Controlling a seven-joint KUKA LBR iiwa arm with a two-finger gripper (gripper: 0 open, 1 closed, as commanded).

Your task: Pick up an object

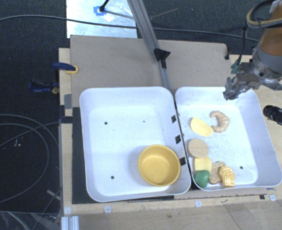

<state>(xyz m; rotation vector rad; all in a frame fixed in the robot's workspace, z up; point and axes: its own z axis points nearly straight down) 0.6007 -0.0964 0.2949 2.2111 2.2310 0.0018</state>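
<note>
Approach step: gripper [230, 93], finger state impossible to tell, hovers at the right bin's [263, 128] one o'clock; next, descend toward the shrimp [220, 120].

arm casing [279, 42]: mostly a fat rounded orange-tan shell, kinda glossy, looks like smooth molded plastic

upper ring: dark band with a thin yellowish edge curving round the top of that shell

wrist: light grey metal collar under the orange part, rounder and paler than the rest

cable: thin dark lead looping off the upper ring on the side away from the casing

claw [232, 93]: dark grey, blocky and pretty cluttered, small hardware bits on it, too blurry to make out screws or markings
</note>
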